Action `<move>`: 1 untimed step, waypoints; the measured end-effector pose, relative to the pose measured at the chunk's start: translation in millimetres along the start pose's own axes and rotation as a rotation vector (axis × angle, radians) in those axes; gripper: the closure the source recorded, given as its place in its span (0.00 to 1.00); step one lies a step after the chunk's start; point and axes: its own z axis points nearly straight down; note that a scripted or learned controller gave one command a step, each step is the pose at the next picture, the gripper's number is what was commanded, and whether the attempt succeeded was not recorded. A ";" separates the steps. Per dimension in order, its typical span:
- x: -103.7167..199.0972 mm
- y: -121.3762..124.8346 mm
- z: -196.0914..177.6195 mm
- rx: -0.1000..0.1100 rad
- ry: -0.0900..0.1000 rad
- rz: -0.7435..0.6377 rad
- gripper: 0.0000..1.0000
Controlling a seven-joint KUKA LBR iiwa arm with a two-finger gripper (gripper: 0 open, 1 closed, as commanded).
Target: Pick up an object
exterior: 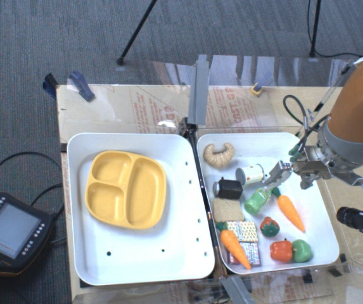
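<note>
The right bin point(267, 137) holds several toy foods. A tan croissant point(220, 153) lies at its back left. A white cup point(249, 174), a black block point(228, 187) and a green bottle point(257, 201) sit near the middle. An orange carrot point(290, 211) lies to the right of the bottle. My gripper point(276, 175) hangs low over the bin's middle, slanting down-left, just above the green bottle and beside the white cup. I see nothing held in it.
In the front of the right bin are a second carrot point(234, 247), patterned boxes point(242, 231), a strawberry point(269, 226), a red pepper point(281, 251) and a green one point(301, 250). The left bin point(137, 261) bears a yellow divided plate point(127, 189).
</note>
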 end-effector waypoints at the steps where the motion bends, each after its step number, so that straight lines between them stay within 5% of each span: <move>1: -17.3 -26.3 -5.1 -0.002 0.000 -0.054 0.00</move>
